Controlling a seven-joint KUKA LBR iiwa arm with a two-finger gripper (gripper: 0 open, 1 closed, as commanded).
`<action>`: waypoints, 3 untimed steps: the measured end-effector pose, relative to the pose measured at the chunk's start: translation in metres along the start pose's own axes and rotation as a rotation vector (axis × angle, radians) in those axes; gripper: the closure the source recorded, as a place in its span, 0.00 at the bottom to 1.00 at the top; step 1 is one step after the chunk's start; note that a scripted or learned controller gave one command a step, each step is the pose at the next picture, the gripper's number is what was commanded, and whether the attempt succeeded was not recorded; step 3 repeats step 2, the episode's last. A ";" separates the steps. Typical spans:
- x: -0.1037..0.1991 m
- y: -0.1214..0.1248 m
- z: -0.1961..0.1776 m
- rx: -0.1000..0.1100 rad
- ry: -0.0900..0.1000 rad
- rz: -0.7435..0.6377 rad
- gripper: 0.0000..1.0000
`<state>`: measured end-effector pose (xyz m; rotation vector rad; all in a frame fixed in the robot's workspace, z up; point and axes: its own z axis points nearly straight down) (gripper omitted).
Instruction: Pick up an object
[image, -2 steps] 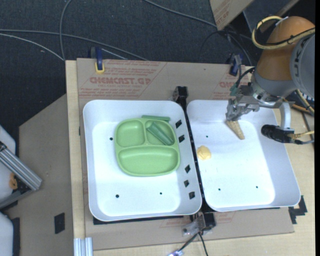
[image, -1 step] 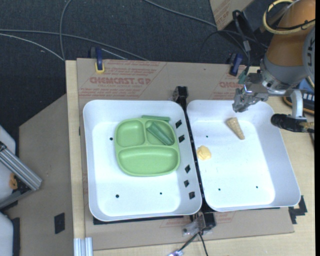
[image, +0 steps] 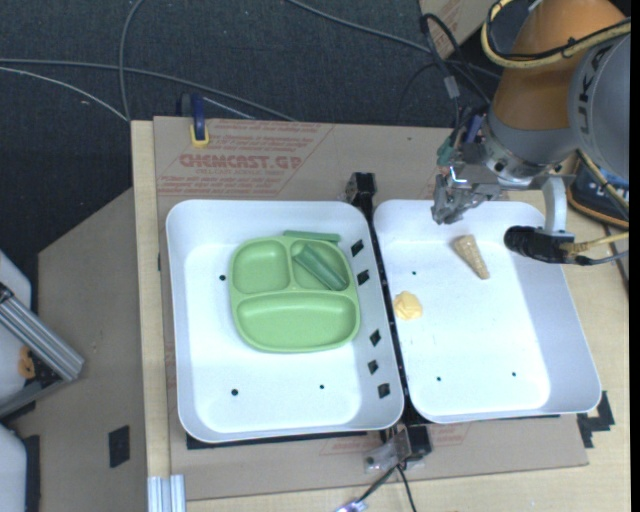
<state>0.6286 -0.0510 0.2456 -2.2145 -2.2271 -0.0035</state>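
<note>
In the right bin (image: 540, 370) lie a tan cone-shaped piece (image: 471, 255) and a small yellow lump (image: 407, 306). The left bin (image: 200, 350) holds a green divided plate (image: 290, 320) with a darker green piece (image: 320, 264) in its upper right compartment. My gripper (image: 449, 205) hangs over the far left corner of the right bin, a little up and left of the cone. Nothing shows in its grasp.
A row of black clips (image: 372, 330) runs along the seam between the two bins. The bins sit on a cardboard sheet (image: 250, 155) with a blue and yellow clamp (image: 199, 122) at its far left edge. Cables cross the dark floor behind.
</note>
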 end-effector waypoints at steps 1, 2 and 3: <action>0.060 -0.003 0.013 0.004 0.001 -0.001 1.00; 0.122 -0.005 0.007 0.001 0.001 -0.001 1.00; 0.122 -0.005 0.007 0.001 0.001 -0.001 1.00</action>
